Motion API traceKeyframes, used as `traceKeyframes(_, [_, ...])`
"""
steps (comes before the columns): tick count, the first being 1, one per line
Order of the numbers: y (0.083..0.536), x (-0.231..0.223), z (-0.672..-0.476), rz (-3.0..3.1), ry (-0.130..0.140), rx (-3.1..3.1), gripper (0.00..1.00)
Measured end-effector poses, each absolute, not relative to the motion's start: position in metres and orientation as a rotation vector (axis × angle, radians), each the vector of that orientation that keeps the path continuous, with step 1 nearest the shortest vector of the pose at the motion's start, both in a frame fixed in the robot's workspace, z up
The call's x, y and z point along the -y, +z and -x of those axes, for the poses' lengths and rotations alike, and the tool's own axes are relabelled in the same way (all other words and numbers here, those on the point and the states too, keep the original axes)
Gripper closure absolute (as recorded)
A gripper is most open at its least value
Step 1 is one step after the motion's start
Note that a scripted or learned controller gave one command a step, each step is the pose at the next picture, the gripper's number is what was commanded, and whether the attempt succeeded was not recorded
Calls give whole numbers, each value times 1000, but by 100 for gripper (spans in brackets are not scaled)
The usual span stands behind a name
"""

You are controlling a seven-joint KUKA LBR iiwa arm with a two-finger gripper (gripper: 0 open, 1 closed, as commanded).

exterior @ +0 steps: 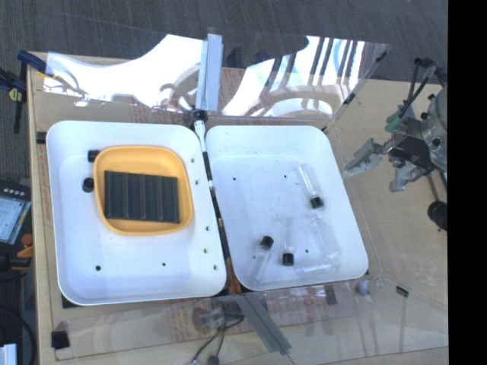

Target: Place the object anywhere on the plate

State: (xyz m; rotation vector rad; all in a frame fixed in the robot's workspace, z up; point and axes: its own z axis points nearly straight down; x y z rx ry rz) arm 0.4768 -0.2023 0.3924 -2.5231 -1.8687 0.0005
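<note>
2 shallow white bins are seen side by side on the bench; the left bin point(68, 272) carries a yellow plate point(142, 191) with a dark ribbed insert at its middle, and the right bin point(251, 150) carries 3 clear tubes with black caps; 1 tube point(310, 186) lies toward the upper right of that bin, slanted, with its cap at the lower end; a second tube point(259, 255) lies near the bin's lower left, and a third tube point(288, 242) lies just beside it to the right, both with dark caps; a further clear shape near the bin's lower right corner is too faint to be named. The gripper point(377, 162) is seen at the right of the view, outside the right bin and well apart from all 3 tubes; its 2 grey fingers are spread apart and nothing is seen between them, so it is judged to be released and empty-handed. No tube is seen on the plate. The task is therefore judged to be at its start: nothing has been picked, nothing has been carried, nothing has been placed; what is left is for a tube to be reached, gripped, lifted across the divide between the bins and set down on the plate.
</note>
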Motion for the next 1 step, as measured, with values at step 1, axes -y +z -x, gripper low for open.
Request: traceKeyframes(1, [392, 202, -477, 2521, 1, 1870, 0])
